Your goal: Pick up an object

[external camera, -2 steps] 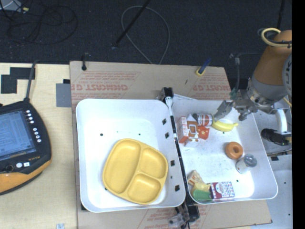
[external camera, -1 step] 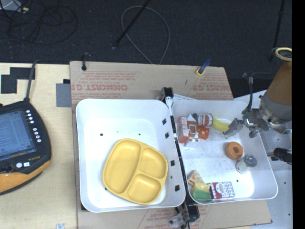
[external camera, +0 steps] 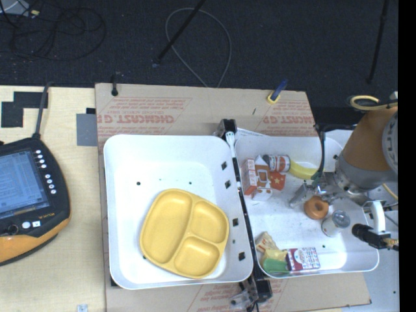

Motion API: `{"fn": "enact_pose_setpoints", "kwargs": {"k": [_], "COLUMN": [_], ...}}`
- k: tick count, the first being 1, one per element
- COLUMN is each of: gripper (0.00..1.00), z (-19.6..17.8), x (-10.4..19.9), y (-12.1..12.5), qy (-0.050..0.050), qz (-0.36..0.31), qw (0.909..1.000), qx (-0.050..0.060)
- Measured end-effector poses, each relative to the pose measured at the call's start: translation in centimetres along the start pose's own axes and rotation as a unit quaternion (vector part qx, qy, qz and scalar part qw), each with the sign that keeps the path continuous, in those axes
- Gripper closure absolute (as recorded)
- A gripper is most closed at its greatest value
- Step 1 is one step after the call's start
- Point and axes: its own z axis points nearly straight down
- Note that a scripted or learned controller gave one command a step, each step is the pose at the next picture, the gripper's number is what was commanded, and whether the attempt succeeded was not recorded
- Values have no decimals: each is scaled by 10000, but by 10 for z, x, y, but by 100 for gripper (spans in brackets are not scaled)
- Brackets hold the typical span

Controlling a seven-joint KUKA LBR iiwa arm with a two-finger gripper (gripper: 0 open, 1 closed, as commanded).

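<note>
The right bin (external camera: pixel 361 263) holds a red and white carton (external camera: pixel 258 177), a small can (external camera: pixel 280 163), a yellow banana (external camera: pixel 303 169), an orange ring-shaped object (external camera: pixel 317 208) and a small grey round item (external camera: pixel 338 221). At its front lie a green and yellow packet (external camera: pixel 272 253) and a red and white box (external camera: pixel 303 259). My gripper (external camera: pixel 307 194) reaches in from the right and hangs low over the bin's middle. It is just above and left of the orange ring and below the banana. Nothing visibly lifted.
A yellow divided plate (external camera: pixel 184 233) lies in the left bin (external camera: pixel 162 155). A black-clipped divider (external camera: pixel 236 200) runs between the bins. A teach pendant (external camera: pixel 26 194) rests on the bench at far left. The arm's body (external camera: pixel 367 151) covers the right bin's far right corner.
</note>
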Motion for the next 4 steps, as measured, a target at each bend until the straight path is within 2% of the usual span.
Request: {"fn": "enact_pose_setpoints", "kwargs": {"k": [1, 2, 3, 4], "gripper": [100, 0, 0, 0], "z": [-14, -13, -3, -23], "x": [-2, -2, 27, 25], "y": [1, 1, -42, 57], "qy": [-1, -2, -6, -22], "qz": [9, 19, 27, -20], "qw": [10000, 10000, 10000, 10000], "qx": [-12, -8, -17, -51]}}
